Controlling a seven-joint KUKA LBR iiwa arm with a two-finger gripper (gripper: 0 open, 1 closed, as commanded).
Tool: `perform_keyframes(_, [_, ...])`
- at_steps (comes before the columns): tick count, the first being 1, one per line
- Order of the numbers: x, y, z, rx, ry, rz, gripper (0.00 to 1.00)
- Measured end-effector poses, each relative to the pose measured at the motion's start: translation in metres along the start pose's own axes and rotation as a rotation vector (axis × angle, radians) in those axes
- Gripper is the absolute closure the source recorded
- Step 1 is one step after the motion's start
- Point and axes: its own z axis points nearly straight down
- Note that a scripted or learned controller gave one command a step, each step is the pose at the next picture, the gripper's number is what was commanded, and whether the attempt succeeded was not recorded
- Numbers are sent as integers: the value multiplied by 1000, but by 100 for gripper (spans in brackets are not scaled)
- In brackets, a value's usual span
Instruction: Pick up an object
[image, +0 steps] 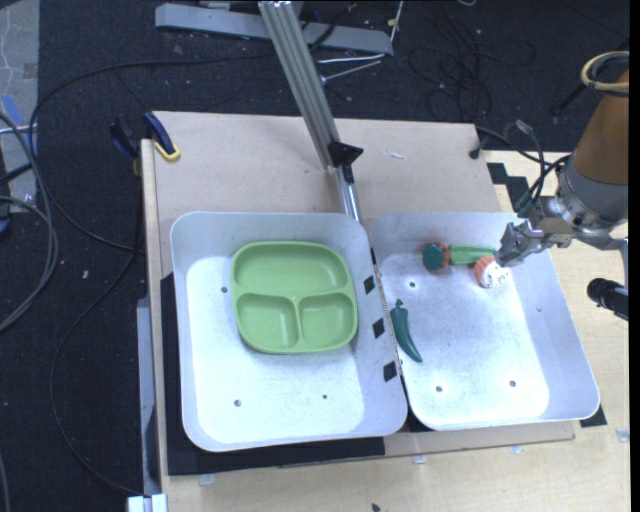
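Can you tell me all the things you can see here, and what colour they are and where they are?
bins: two, white, side by side on the bench.
divided plate: one, light green, three compartments, in the left bin.
green pepper toy: one, dark green, at the left edge of the right bin.
green toy with orange end: one, near the top of the right bin.
small red and white toy: one, near the top of the right bin, right at the gripper.
metal pole: one, silver, slanting down from the top to between the bins.
cables: several, black, on the dark floor at left.
arm: one, grey with an orange band, from the right.
gripper: one, dark, over the right bin.
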Motion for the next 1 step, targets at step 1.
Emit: perform_keyframes(1, [0,1,5,6,1,0,100])
